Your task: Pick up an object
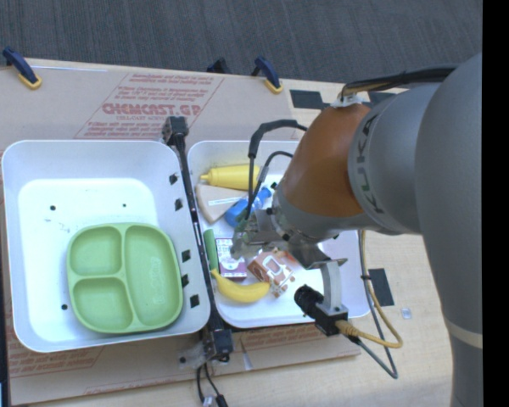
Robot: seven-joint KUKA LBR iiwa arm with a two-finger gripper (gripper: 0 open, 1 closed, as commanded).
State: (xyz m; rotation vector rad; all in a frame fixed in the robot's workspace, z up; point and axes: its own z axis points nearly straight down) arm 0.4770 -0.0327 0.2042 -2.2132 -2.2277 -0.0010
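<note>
The right bin (348, 299) holds a pile of small objects. A yellow squeeze bottle (228, 176) lies at its far side, with a blue item (240, 211) and a tan wedge (210, 202) below it. A banana (242, 291) lies near the front wall, beside a red-and-white patterned packet (272, 275) and a pink-and-white packet (228, 259). A green stick (210, 249) lies along the left wall. My gripper (256, 242) is low over the pile, just above the two packets, and the wrist hides most of it.
The left bin (34, 185) holds a green divided plate (123, 276). A black clamp bar (183, 202) runs between the bins. The arm's grey and orange body (348, 172) covers the right bin's right half. A cable (369, 337) trails off the bench front.
</note>
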